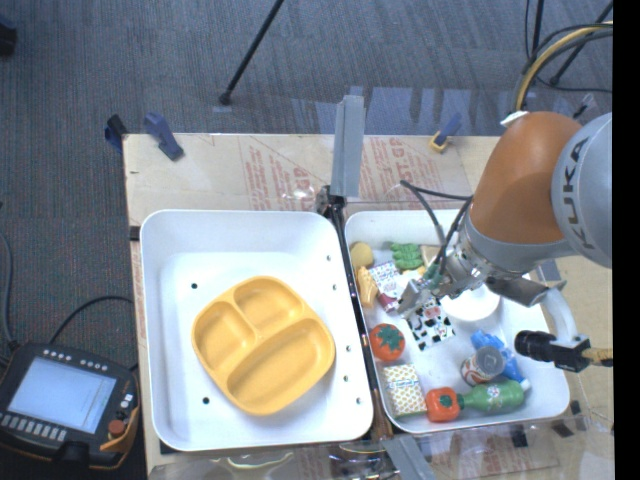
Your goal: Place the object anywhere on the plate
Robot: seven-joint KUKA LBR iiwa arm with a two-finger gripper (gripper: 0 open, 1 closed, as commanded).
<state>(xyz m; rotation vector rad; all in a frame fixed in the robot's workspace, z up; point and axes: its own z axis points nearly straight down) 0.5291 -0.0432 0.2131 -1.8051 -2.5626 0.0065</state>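
Task object is not identifiable; the candidates are all sitting in the right bin (556, 313), none on the plate (263, 343). The yellow three-compartment plate is lying in the left bin (160, 258), slightly toward the bin's front edge, tilted diagonally.

Right bin clutter: black-and-white cow-pattern item (431, 328) is lying just beside the jaws, toward the bin's centre. A red tomato-like toy (387, 341) is sitting near the bin's left wall, with a checkered box (404, 388) in front of it near the front-left corner. A green bottle with orange cap (475, 400) is lying along the front wall. A blue piece (497, 353) and a can-like thing (481, 367) are touching each other near the front-right. A green leafy item (406, 256) and a yellowish item (361, 256) are sitting at the back-left; a pink-white packet (386, 278) is just in front of those. A white disc (472, 304) is partly hidden under the wrist.

The gripper (415, 296) is hanging low over the middle of the right bin, the arm (530, 183) covering the bin's back-right corner. Jaws are too small and cluttered to make out; cannot tell whether released or clenched, or whether anything is between them.

Both bins are sitting on the table (250, 173), whose right edge is cut off.
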